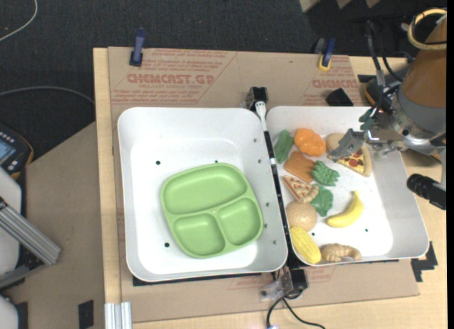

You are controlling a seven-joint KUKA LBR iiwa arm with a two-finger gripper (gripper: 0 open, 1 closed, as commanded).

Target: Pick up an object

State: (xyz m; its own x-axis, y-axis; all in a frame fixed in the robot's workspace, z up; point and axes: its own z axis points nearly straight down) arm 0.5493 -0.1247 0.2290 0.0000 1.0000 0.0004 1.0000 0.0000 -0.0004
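Observation:
The right bin point(397, 239) holds several toy foods. Among them are an orange point(308, 141), a green pepper point(284, 145), a slice of toast point(299, 166), broccoli point(325, 174), a banana point(346, 212), a corn cob point(306, 244) and a brown ginger-like piece point(339, 252). A pizza slice point(357, 163) lies near the bin's back. My gripper point(346, 147) hangs at the upper right of this bin, right over the pizza slice's upper edge and just right of the orange. I see nothing lifted.
The left bin point(142, 143) holds a green divided plate point(211, 208). Another pizza-like wedge point(301, 191), a round tan item point(301, 215) and a second green piece point(323, 201) crowd the right bin's left side. Black hardware point(428, 189) sits at the right edge.

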